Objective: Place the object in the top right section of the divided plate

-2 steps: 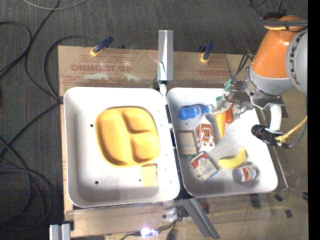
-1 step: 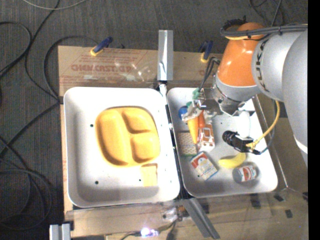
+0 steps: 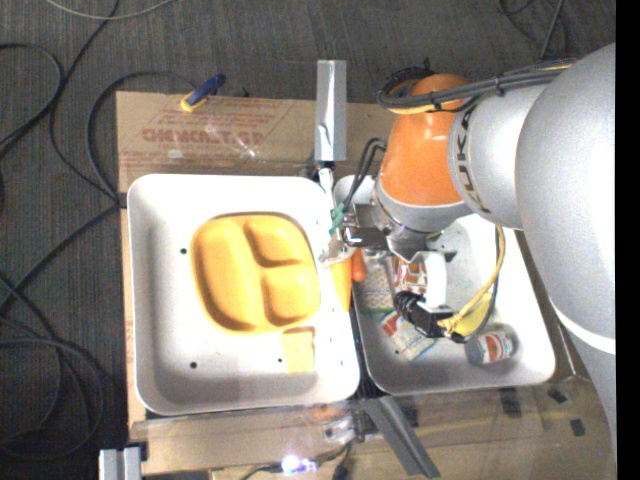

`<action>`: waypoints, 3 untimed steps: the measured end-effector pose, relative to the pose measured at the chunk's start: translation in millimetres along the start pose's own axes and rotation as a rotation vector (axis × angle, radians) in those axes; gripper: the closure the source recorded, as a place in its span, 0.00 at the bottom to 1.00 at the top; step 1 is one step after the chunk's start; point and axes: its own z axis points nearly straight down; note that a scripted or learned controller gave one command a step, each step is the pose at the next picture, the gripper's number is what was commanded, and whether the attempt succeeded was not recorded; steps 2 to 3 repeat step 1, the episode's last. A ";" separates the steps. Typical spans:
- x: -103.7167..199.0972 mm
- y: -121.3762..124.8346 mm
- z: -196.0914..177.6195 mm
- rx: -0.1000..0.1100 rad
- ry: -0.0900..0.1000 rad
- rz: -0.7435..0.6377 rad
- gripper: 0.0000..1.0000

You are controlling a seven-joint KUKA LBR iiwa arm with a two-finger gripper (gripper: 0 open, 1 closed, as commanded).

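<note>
The yellow divided plate (image 3: 256,270) lies in the left bin (image 3: 160,368); its top right section (image 3: 278,240) holds nothing. My gripper (image 3: 343,251) hangs over the wall between the two bins, just right of the plate's right rim. A small orange piece (image 3: 357,265) and a yellow piece (image 3: 340,282) sit right under the gripper, above the bin wall. The wrist hides how they meet the gripper. A pale yellow square block (image 3: 298,349) rests on the left bin's floor below the plate.
The right bin (image 3: 530,368) holds several small items, among them a can (image 3: 494,346), a yellow curved item (image 3: 481,303) and a red-and-white packet (image 3: 412,280). The big grey and orange arm (image 3: 440,168) covers that bin's upper part. A blue-yellow clip (image 3: 202,92) lies on the cardboard.
</note>
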 end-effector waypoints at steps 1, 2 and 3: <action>-0.4 0.1 -0.2 -0.001 0.000 0.001 0.00; -0.4 0.1 -0.2 -0.001 0.000 0.001 0.00; -0.4 0.1 -0.2 -0.001 0.000 0.001 0.00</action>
